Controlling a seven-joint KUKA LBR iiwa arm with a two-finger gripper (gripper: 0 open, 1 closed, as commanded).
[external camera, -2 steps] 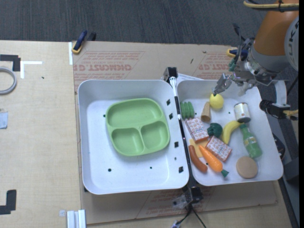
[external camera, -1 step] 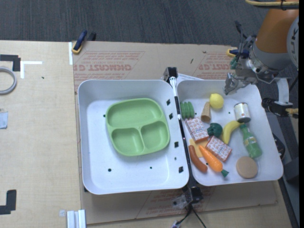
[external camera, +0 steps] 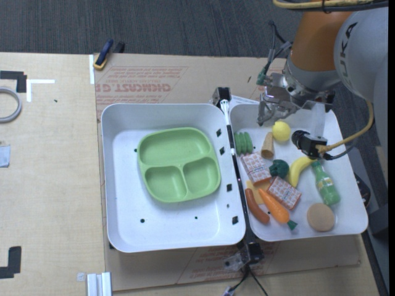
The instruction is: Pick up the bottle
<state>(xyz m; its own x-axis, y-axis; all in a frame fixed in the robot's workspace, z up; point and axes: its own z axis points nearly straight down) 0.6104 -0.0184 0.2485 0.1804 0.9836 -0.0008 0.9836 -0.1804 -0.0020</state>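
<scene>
The green bottle [external camera: 325,185] lies on its side near the right wall of the right bin [external camera: 345,227], its cap pointing to the far side, next to a banana [external camera: 299,169]. My gripper [external camera: 268,117] hangs over the far left corner of that bin, well to the left of the bottle and farther back. It is open, with nothing between its fingers. A yellow lemon [external camera: 281,131] and a tan cone [external camera: 268,145] lie just below it.
The right bin also holds broccoli [external camera: 279,167], two snack packets [external camera: 284,193], a carrot [external camera: 275,206], a sausage [external camera: 255,206], a green vegetable [external camera: 244,142] and a round bun [external camera: 321,217]. A green divided plate [external camera: 179,164] sits in the left bin [external camera: 123,227].
</scene>
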